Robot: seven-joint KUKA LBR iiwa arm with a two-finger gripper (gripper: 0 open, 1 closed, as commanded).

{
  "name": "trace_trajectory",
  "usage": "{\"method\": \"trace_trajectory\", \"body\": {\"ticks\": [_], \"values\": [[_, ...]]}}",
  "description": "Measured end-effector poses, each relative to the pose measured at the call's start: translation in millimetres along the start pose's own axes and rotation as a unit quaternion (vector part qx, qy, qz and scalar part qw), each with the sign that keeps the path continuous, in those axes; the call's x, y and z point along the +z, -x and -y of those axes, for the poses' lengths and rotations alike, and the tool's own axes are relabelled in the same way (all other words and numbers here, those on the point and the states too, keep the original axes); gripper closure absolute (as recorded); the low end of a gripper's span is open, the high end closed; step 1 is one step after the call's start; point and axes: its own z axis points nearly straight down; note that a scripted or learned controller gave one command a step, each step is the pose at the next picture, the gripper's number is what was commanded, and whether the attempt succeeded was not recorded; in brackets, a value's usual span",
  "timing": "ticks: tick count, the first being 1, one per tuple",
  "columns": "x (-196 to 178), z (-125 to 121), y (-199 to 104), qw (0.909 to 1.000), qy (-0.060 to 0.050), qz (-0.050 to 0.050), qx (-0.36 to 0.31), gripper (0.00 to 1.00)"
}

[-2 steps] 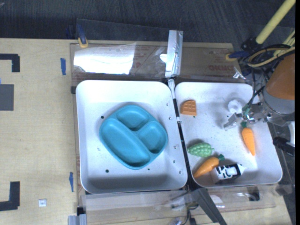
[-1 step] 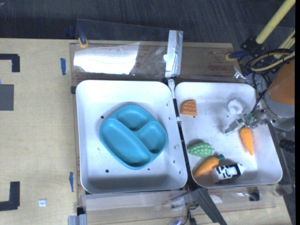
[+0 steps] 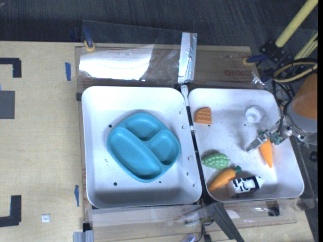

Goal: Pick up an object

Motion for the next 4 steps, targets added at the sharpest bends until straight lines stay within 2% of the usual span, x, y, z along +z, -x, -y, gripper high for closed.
{"method": "trace_trajectory", "body": {"ticks": [1, 2, 3, 4], "values": [[-67.4, -7.1, 11.5, 0.9995, -0.009, -0.004, -0.031, 0.00], [10.2, -11.5, 3.3, 0.9993, -0.009, -0.010, 0.035, 0.00], [-1.6, -11.9, 6.2, 0.9993, -0.008, -0.005, 0.036, 1.00], [-84.2, -47.8, -37.7, 0.9981, -0.009, -0.004, 0.060, 1.00]]}}
